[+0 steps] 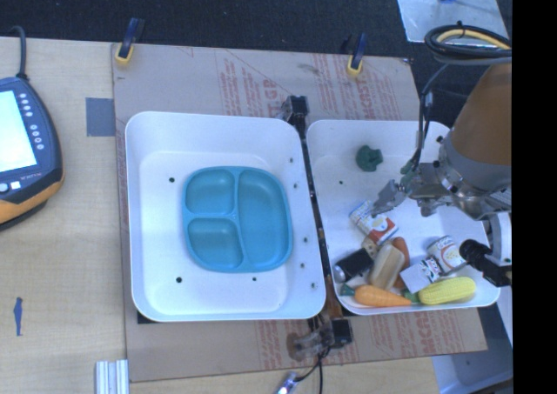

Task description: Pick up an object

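The arm reached in from the right over the right bin (pixel 324 210), its gripper (pixel 389 198) hovering above a small red-and-white carton (pixel 374 223); whether its fingers were open or shut could not be told, and nothing showed between them. Near the bin's near edge lay a carrot (pixel 379 297), a corn cob (pixel 447 290), a can (pixel 444 254) and a black block (pixel 353 263). A green lump (pixel 369 157) sat farther back. The left bin (pixel 148 236) held a blue divided plate (pixel 237 218).

A blue divided plate (pixel 237 218) is seen in the white left bin (pixel 144 210); at 4 o'clock, an orange carrot (pixel 381 297) and yellow corn (pixel 447 290).
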`<state>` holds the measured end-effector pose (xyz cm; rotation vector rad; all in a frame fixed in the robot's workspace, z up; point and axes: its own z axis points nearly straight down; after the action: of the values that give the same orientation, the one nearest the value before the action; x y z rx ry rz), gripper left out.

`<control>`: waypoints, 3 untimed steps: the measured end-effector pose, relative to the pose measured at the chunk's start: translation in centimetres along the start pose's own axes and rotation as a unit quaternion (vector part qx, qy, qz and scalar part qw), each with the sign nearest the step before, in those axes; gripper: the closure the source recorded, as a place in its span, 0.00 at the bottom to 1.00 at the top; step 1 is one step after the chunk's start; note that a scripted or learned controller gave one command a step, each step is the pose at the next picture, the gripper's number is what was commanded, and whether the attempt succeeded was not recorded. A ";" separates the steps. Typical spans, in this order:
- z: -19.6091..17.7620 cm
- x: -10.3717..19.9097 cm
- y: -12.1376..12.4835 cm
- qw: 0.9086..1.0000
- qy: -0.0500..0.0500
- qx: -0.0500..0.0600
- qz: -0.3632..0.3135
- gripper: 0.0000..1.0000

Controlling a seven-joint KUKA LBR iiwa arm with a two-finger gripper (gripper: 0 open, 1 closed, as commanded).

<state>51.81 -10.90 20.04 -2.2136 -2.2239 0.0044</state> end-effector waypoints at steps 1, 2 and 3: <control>10.9 -0.7 1.7 1.000 -0.001 0.001 -0.001 0.00; 10.8 0.6 7.0 1.000 -0.001 0.000 -0.001 0.00; 10.9 -0.8 -0.6 1.000 -0.001 0.000 -0.001 0.00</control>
<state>51.16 -11.68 9.14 -2.2124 -2.2259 0.0059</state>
